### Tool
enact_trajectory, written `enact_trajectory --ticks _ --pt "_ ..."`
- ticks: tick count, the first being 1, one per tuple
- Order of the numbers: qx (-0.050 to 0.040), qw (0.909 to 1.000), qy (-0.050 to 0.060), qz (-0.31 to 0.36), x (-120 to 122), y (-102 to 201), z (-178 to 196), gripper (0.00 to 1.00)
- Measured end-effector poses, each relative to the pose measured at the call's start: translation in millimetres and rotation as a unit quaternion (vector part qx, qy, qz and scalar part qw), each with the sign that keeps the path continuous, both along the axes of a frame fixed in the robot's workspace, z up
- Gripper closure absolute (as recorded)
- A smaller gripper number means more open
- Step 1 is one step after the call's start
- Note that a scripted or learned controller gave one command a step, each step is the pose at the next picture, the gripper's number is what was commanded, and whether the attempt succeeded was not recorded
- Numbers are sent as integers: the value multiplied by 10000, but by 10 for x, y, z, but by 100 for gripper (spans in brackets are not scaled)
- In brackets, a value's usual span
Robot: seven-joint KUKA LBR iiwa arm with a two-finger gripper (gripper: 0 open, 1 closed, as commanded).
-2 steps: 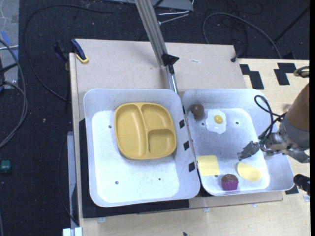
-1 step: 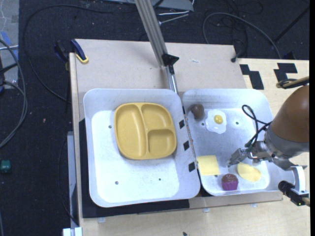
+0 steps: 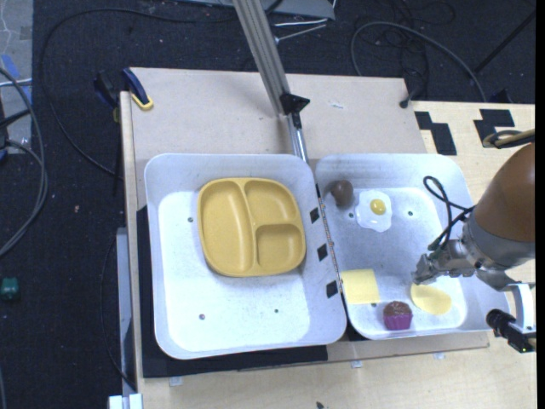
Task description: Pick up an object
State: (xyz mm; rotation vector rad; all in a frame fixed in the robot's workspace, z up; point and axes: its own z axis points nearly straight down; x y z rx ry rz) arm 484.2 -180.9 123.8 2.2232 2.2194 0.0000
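Right bin: my gripper hovers just above the yellow disc; can't tell fingers' state. I'd center, drop straight, avoid purple ball.

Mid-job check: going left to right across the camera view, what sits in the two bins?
Yellow divided tray in the left bin, → brown ball → yellow square slice → fried egg → purple piece → pale yellow disc, with the hand just above its left edge.
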Motion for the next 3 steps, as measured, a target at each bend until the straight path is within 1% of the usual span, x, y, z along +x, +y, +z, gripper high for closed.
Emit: enact_trajectory --ticks 1,2,3 --pt "-14 10000 -31 19 30 -49 624 100" --pt "-11 10000 -23 23 44 -51 960 100" --pt "2 10000 -16 51 196 442 1079 100"
